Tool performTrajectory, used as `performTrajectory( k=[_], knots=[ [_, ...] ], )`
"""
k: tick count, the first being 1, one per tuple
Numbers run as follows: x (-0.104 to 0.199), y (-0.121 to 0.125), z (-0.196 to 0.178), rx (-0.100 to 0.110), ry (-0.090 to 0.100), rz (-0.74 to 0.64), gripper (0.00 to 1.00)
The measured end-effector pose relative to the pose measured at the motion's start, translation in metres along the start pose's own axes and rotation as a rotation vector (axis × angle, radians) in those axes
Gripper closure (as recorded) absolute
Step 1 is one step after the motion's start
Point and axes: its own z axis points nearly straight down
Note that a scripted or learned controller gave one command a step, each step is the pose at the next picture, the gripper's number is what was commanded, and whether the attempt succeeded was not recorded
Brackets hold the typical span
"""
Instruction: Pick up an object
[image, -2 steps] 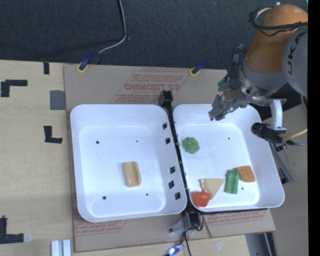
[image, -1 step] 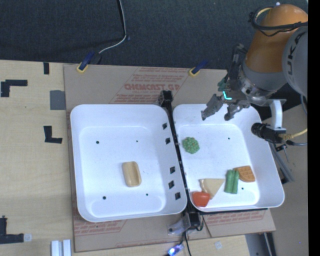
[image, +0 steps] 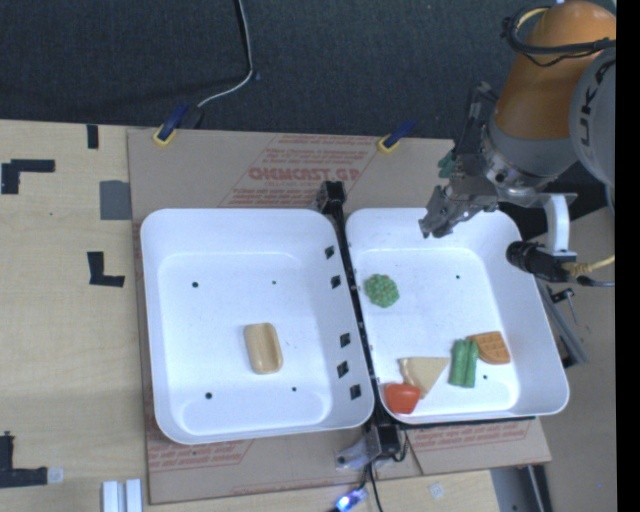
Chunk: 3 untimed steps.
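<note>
A small green, knobbly, broccoli-like piece (image: 381, 290) lies in the right bin (image: 520, 300), toward its left wall and about midway from far to near. The same bin holds, along its near edge, a red rounded piece (image: 401, 398), a pale yellow wedge (image: 424, 372), a green upright block (image: 463, 363) and an orange ridged piece (image: 491, 347); the block and the orange piece touch. The left bin (image: 170, 300) holds one tan bread-like loaf (image: 263, 347) near its middle. Both bins sit on a cardboard sheet (image: 290, 170) on the bench (image: 60, 300). The pincer (image: 434, 227) hangs over the far part of the right bin, with nothing between its tips; whether it is open or closed cannot be told. The green knobbly piece lies nearer and to the left of it, apart.
</note>
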Motion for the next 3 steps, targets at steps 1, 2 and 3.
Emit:
performTrajectory(
  k=[1, 2, 3],
  knots=[
    [-0.0001, -0.0001, 0.0005, 0.0, 0.0, 0.0, 0.0],
    [0.0004, 0.0, -0.0093, 0.001, 0.0, -0.001, 1.0],
    [0.0003, 0.0, -0.0089, 0.001, -0.001, -0.001, 0.0]
  ],
)
